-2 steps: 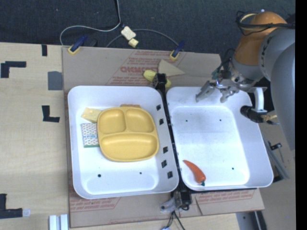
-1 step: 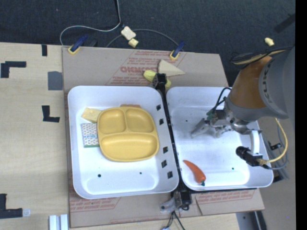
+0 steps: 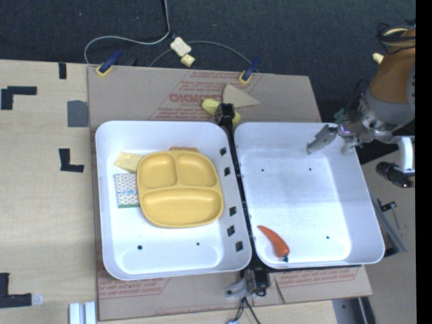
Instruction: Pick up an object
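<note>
The approach step is judged to be in hand — the gripper (image 3: pixel 332 139) is poised at the far right rim of the right bin (image 3: pixel 304 187), fingers spread, nothing held. An orange pepper (image 3: pixel 274 241) lies near that bin's front wall — a reach toward it is called for.

The 2 white bins (image 3: pixel 337 181) looked like smooth plastic with a soft sheen. The yellow divided plate (image 3: pixel 181 187) was matt plastic, the orange chili pepper (image 3: pixel 274 240) slightly glossy. Under the bins lay flat brown cardboard (image 3: pixel 196 93), printed and matt, on a pale wood-grain bench (image 3: pixel 40 201). The gripper (image 3: pixel 331 139) appeared dull grey metal.
</note>
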